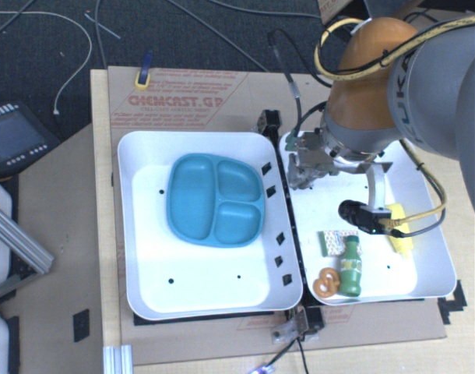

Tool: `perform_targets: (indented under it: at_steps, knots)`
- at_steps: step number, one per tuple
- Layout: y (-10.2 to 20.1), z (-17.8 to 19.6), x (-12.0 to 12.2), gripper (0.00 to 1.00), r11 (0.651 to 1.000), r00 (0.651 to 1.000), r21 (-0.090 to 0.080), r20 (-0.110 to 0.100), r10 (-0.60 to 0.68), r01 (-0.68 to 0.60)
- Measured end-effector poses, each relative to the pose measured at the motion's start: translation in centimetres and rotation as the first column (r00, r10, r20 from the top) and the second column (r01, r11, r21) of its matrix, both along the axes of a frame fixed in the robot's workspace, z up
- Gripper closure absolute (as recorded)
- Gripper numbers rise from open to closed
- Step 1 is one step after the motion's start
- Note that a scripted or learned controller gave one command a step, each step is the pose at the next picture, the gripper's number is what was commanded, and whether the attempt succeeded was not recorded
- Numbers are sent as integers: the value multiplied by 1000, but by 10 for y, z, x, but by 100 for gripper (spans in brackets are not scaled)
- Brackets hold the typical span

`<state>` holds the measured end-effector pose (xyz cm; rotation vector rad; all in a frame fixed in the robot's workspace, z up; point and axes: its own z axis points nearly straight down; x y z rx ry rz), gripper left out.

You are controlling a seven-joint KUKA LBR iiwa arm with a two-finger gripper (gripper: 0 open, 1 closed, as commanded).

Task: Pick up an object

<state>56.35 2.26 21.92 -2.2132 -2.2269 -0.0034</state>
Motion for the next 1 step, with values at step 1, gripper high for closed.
perform_targets:
  at_steps: [1]
  knots:
    - [60,-5,-14,100,1000,1000,0,-4,0,0]
